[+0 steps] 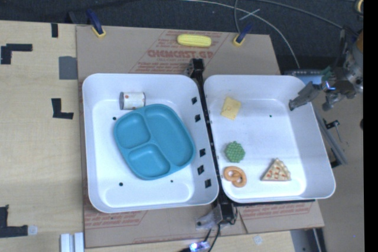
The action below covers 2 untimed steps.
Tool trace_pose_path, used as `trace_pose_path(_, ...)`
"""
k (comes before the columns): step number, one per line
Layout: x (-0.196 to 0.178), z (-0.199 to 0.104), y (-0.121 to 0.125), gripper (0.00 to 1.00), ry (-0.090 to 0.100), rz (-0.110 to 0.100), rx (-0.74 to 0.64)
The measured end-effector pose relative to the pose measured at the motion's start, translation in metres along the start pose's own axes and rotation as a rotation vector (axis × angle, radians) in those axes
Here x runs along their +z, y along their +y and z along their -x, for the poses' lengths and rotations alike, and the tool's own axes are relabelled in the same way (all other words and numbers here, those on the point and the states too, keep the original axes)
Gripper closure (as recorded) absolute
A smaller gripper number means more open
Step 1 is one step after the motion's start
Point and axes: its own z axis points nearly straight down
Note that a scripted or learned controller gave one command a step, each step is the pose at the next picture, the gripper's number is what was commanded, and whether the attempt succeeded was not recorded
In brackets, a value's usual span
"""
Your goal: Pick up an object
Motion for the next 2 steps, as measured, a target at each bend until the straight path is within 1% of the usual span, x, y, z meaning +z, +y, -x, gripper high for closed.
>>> trace_pose_path(1,-0.007,-0.001,0.002,0.0,-0.003,0.012,-0.004)
trace_pose_path(2,0.039,0.006,0.0,0.0,-0.003,0.007,-0.003)
